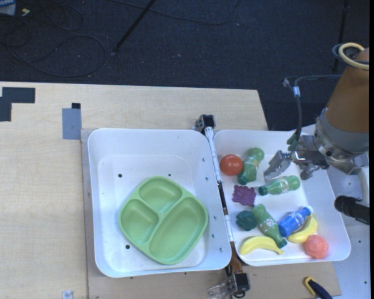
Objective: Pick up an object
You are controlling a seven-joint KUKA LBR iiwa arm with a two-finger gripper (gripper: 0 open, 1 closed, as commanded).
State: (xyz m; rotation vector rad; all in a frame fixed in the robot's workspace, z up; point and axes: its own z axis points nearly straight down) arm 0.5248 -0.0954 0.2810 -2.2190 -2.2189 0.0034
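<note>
- My gripper is hanging over the far part of the right bin, and its metal fingers are standing apart with nothing between them.
- Toys are crowding this bin: just beneath my fingers a green bottle is lying on its side, almost touching the tips.
- Off to the left of my fingers another green bottle is leaning against a red tomato, both near the divider.
- Nearer the camera from my fingers a purple toy is sitting, then a dark green lump and a green bottle with a red label.
- A blue bottle is resting on one yellow banana; a second banana and an orange ball are hugging the near rim.
- Open floor is showing on the right side of this bin, below my wrist.
- Across the divider, well left of my fingers, the left bin is holding a green sectioned plate with bare floor around it.
</note>
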